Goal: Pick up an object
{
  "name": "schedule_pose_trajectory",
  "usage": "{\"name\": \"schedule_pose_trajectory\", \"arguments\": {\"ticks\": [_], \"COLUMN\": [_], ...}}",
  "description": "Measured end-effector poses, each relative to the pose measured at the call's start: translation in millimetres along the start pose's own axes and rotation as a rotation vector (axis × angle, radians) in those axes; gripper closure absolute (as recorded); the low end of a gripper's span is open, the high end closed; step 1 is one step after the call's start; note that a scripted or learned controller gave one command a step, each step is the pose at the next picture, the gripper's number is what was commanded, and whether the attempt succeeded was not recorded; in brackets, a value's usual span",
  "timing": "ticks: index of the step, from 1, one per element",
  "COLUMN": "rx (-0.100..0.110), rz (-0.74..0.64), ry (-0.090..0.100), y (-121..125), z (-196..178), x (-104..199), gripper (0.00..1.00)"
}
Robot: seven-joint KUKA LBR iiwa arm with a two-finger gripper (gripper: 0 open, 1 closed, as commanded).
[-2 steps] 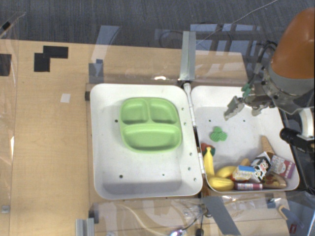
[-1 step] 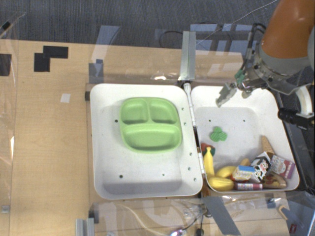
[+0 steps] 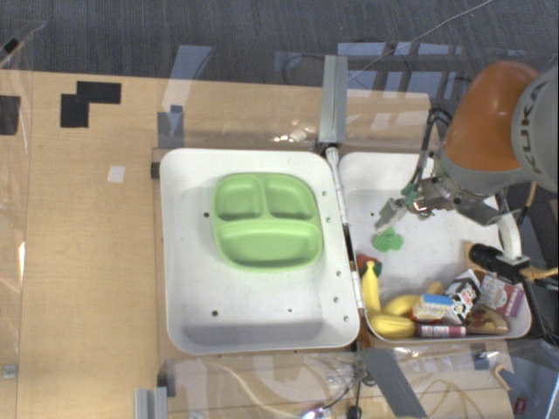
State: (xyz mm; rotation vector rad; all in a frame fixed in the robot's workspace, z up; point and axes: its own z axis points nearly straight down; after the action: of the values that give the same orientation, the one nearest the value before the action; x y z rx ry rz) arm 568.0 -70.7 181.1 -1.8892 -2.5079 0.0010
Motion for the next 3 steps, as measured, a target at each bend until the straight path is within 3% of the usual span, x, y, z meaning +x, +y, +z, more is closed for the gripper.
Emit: {"name": "schedule_pose_trajectory", "arguments": {"ticks": [1, 2, 3], "rx": [-0.005, -0.023, -0.023], "rz": [-0.019, -0.068, -0.068], "ry": [-0.001, -0.008, -0.002], "y": [35.4, 14.5, 16.7], "z": [88.3, 89.7, 80.6], "x": [-27.1, -24.3, -22.3], "gripper": [0.00, 0.00, 1.00]}}
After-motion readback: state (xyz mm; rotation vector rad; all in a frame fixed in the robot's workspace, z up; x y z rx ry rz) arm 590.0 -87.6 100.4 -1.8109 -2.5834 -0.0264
